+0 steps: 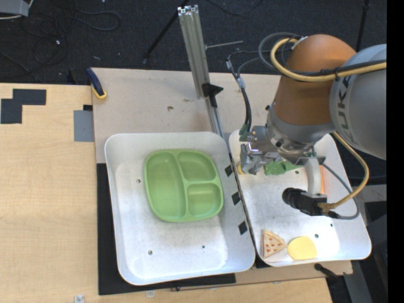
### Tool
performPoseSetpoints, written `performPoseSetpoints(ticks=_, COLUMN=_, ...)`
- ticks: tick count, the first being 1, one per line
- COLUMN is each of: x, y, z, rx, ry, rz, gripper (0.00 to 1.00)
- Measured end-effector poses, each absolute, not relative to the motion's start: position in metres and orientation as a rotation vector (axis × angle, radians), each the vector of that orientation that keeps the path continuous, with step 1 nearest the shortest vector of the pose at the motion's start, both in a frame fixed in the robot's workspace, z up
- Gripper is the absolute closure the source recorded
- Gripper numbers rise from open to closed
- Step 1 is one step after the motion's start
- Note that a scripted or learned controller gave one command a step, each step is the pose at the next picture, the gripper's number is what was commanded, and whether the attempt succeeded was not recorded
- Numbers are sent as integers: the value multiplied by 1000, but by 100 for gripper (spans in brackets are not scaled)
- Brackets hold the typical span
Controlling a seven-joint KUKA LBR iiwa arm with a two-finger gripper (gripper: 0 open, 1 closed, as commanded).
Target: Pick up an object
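The end effector (255, 160) is low in the right bin (353, 245), near its upper left corner, with a small green object (276, 167) just beside it; whether it is wide or narrow I cannot tell, since the wrist covers it. Near the bin's front edge lie a toy pizza slice (272, 243) and a yellow round piece (302, 248) (side by side, barely apart). Both look light, rigid and smooth, so probably slippery; the slice's straight edges seem the safer hold. An orange strip (322, 180) lies farther right. The left bin (120, 232) holds a green divided plate (184, 185).
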State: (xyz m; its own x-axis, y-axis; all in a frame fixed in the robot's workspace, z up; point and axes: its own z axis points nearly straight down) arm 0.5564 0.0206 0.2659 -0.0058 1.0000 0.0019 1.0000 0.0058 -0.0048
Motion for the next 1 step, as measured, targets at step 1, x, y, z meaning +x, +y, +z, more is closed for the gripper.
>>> performPoseSetpoints(ticks=1, x=526, y=65, z=249, rx=-2212, ry=-2222, rz=7, gripper=100)
